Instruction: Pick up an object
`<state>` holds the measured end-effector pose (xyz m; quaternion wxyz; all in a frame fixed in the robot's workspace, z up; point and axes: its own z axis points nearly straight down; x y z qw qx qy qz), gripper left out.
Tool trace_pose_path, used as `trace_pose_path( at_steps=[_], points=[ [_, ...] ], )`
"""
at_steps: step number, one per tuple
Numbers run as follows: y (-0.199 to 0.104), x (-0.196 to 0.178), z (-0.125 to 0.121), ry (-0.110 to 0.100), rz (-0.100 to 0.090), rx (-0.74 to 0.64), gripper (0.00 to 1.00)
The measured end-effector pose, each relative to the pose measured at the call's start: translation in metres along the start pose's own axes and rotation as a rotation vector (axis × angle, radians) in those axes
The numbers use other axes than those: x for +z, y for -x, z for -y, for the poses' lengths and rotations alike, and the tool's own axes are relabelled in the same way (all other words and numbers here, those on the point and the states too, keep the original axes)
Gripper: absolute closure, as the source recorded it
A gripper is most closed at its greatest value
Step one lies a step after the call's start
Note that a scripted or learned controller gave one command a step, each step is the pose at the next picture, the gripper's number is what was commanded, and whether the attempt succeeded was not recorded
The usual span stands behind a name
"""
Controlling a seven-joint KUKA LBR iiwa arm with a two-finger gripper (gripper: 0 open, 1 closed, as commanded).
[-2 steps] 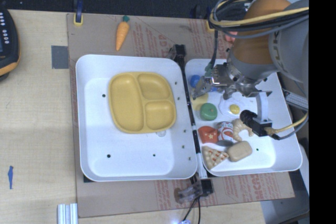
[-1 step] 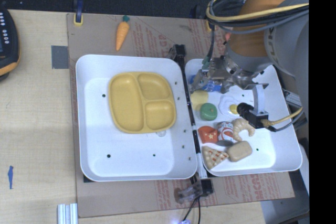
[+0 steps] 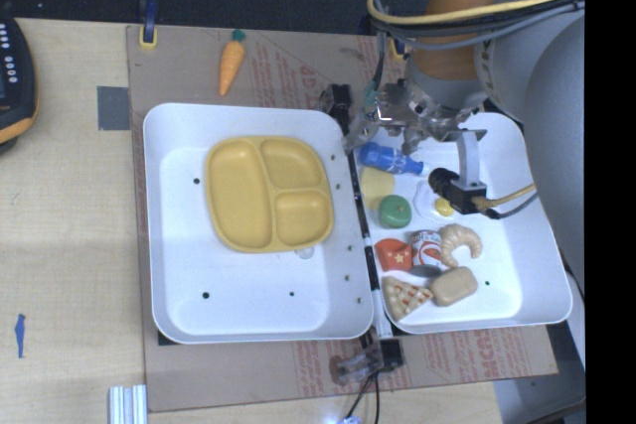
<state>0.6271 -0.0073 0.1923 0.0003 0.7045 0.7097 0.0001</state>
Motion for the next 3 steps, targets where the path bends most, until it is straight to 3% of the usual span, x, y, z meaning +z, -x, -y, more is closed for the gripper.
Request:
trace_pose_path(
  at_steps=[1,2,3],
  points=[
    [0.023,0.001,0.047,-0.009,0.001,0.006,0.00],
    [0.016,0.001,0.055,-0.007,0.000,0.003,0.00],
    [0.093,0.090,0.028,-0.012,0.003,0.009,0.00]
  ],
)
